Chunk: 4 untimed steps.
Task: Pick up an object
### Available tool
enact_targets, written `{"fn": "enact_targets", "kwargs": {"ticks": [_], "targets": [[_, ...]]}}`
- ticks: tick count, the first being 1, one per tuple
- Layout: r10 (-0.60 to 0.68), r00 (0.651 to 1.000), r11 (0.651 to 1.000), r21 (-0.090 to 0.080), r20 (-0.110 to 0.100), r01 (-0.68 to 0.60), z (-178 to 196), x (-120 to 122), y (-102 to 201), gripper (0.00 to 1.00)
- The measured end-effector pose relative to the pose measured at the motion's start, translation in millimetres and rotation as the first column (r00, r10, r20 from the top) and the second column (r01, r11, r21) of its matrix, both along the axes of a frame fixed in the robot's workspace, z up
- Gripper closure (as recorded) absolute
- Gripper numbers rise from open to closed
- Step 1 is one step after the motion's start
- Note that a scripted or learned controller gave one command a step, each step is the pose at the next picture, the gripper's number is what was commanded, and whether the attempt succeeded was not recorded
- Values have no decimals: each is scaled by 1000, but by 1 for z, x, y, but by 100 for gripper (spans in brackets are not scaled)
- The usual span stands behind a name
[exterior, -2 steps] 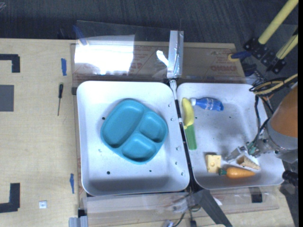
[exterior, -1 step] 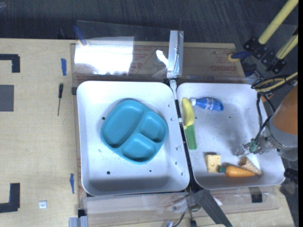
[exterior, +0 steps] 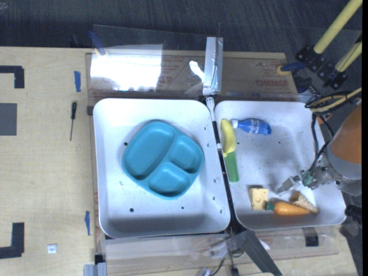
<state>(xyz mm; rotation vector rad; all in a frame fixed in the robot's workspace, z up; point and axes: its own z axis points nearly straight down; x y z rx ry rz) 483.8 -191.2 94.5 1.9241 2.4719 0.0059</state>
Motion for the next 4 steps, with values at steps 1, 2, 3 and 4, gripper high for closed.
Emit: {"fn": "enact_targets", "kwargs": {"ticks": [1,2,3,4], "targets": [[275,962,962,-5,-1,-275,-7,-1,44,0],[-163,987,987,2,1,163,-7,52,82,0],[-681,732,732,9,-4,681,-8,8,55,0],[-708,706,706,7,-3,708,-8,-1,7,0]]}}
